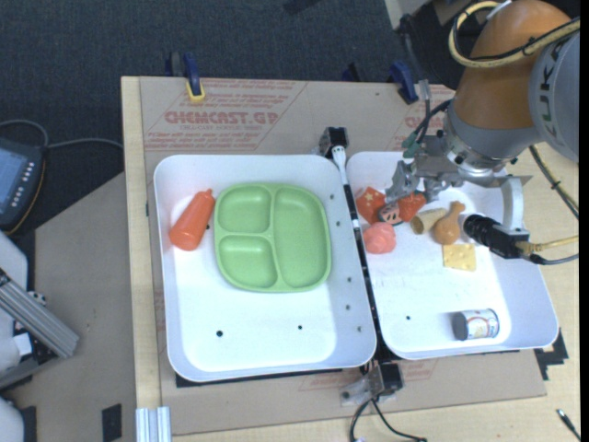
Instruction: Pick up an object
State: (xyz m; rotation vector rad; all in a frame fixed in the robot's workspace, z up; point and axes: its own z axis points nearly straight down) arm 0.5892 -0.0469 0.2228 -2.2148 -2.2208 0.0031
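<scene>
I see the gripper (405, 190) down in the right bin (515, 334) near its far left corner, right over a cluster of a red piece (370, 203), a strawberry slice (391, 214) and a pink ball (379, 238); I cannot tell its opening from here. A tan drumstick (442, 221), a yellow cheese wedge (460, 256) and a small can (475, 324) also lie in that bin. In the left bin (267, 339) I see a green divided plate (273, 237) and an orange carrot (191, 220) beside it.
</scene>
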